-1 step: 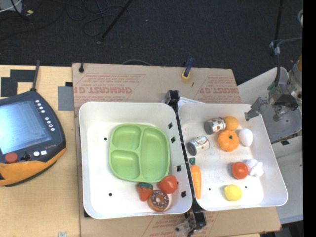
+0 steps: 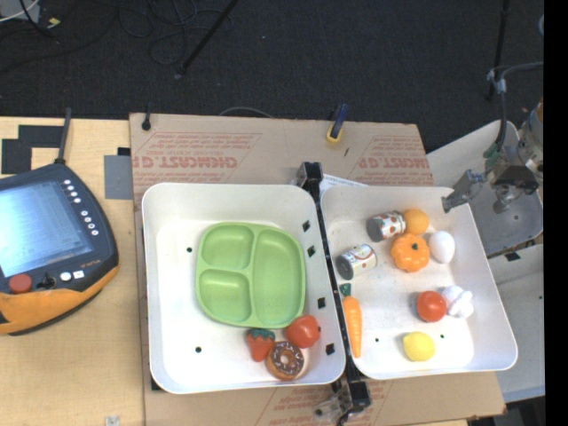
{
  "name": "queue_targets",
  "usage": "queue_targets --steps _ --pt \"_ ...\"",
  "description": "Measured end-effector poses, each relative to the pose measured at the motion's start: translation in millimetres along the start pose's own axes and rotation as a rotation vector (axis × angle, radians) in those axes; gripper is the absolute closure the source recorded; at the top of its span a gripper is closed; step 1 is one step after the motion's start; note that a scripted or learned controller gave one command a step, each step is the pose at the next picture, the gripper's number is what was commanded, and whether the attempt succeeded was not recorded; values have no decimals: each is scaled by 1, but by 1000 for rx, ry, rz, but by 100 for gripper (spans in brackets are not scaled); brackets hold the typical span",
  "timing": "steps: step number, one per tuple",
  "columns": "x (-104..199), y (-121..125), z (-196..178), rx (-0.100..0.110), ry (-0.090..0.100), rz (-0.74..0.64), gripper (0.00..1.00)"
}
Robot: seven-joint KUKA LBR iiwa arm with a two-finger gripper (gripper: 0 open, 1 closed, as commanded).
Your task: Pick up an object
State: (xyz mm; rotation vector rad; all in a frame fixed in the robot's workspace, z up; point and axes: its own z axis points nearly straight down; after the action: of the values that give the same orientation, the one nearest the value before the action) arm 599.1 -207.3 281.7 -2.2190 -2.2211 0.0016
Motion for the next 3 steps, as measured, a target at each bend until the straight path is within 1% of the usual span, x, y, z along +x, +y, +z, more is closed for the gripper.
queue_targets --steps 1,2,3 --pt "7 -6 47 5 2 -1 0" --pt "2 -9 94 5 1 -1 0" --pt "10 -17 142 5 2 -2 0"
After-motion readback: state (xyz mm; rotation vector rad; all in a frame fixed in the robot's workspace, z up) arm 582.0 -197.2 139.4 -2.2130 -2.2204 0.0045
